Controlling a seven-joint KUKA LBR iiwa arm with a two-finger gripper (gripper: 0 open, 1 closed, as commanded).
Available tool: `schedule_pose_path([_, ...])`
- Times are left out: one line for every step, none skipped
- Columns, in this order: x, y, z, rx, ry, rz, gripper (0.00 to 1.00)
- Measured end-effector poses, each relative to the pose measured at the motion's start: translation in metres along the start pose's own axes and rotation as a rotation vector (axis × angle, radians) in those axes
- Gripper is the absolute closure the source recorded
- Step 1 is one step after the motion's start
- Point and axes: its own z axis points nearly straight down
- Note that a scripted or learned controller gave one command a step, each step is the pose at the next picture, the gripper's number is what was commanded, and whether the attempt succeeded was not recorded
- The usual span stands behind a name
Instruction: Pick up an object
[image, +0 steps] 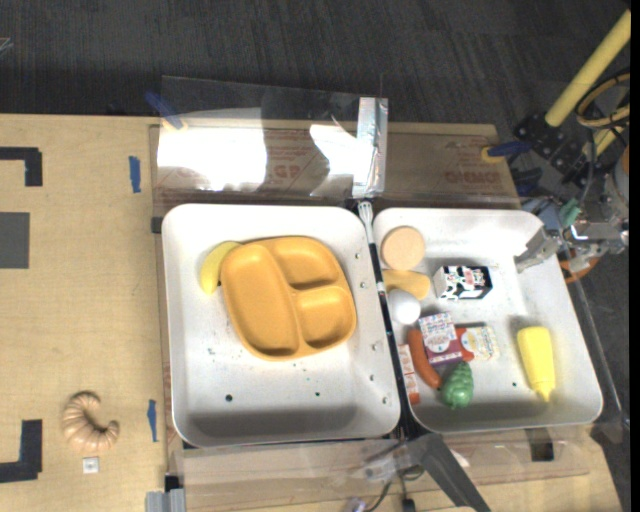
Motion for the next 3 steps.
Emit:
schedule_pose_path([0.008,0.057,0.118,0.004,0.000,0.354,0.00])
schedule_pose_path([0.062,0.025,0.137,0.000,0.001,0.474,0.00])
schedule_pose_path([0.077,0.020,0.143,-0.007,0.003,0.924,0.00])
